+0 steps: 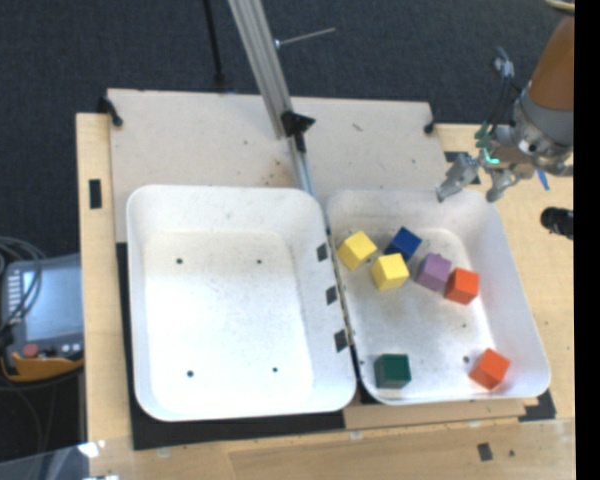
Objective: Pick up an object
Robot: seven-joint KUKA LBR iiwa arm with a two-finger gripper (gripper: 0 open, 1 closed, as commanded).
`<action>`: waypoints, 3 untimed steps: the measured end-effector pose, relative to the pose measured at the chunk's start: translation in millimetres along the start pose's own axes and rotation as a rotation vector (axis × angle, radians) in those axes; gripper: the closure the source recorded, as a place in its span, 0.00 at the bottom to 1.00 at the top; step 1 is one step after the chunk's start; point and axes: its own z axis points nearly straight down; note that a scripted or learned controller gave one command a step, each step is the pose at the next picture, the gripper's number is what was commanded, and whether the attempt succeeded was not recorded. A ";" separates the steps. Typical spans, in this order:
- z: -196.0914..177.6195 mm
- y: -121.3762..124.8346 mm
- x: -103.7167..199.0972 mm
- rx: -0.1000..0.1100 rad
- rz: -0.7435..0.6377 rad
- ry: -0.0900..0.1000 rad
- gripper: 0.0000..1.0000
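Observation:
Several small cubes lie in the right bin [515, 303]: two yellow ones [357, 250] [389, 270], a blue one [406, 242], a purple one [434, 271], two orange ones [462, 285] [490, 367] and a dark green one [391, 370]. My gripper [475, 180] hangs above the bin's far right corner, raised well over the cubes. Its two fingers are spread apart with nothing between them.
The left bin [230, 303] sits beside the right one. A slanted metal pole [265, 63] rises from behind the bins' shared edge. A grey control box [40, 313] with cables sits off the bench at the left.

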 end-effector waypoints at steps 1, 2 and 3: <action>-3.8 0.6 -1.0 -0.004 -0.003 -0.005 0.00; 37.6 0.1 -4.5 -0.001 0.000 -0.003 0.00; 99.7 -2.4 -5.1 -0.001 0.002 -0.003 0.00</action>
